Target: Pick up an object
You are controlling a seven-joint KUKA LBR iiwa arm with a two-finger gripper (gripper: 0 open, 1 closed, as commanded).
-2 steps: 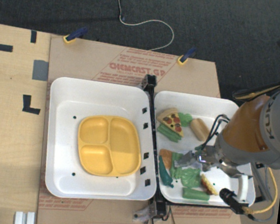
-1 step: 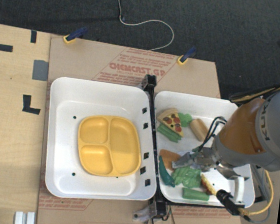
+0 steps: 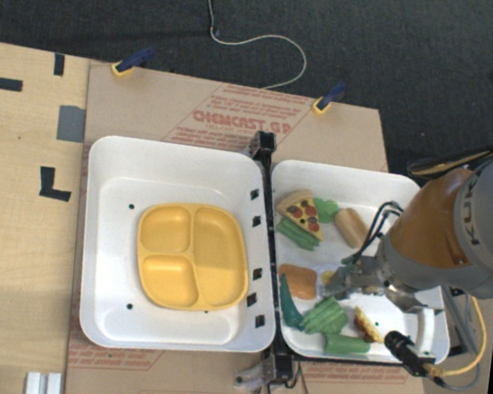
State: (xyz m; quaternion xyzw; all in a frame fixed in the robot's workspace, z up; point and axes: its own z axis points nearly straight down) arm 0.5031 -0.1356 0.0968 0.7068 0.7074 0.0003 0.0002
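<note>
Currently: my gripper [image 3: 340, 283] hangs low in the right bin [image 3: 392, 182], right of frame centre, among toy food.
- Nearest pieces: brown bun [image 3: 300, 282] just left of it, green leafy piece [image 3: 323, 317] just below; either could be my pick.
- Pizza slice [image 3: 302, 212] sits toward the bin's upper left.
- Method: centre over one piece, descend straight, avoid crowding neighbours.
- Grip state: I cannot tell; nothing seen held.
- Left bin [image 3: 100, 217]: yellow divided plate [image 3: 192, 256].

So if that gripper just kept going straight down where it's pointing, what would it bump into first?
Probably the green toy or the orange-brown piece beside it: the gripper hangs over the right bin, aimed down and leftward between them. Depth is hard to judge from this slanted view.
</note>
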